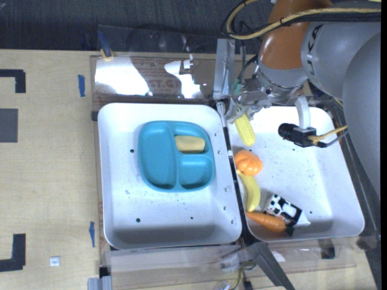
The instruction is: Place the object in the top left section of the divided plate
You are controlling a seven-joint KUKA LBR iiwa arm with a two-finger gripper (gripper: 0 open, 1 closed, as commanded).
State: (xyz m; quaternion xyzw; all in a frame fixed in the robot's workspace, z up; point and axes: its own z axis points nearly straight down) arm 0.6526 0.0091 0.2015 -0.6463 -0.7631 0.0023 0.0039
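At ten o'clock of the right bin [326,204], corn cob [245,130] touching the gripper [242,113] just above; open or closed, impossible to tell. Possibly slipping free over the bin wall, or landing at two o'clock of the blue plate [151,156], onto the yellow piece [190,144].

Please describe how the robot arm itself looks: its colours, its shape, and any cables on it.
The arm is thick and rounded, grey, with a glossy orange band above the wrist. Black and yellowish cables loop over it. The wrist carries metal-coloured parts, and a small black piece with a cable hangs beside it.
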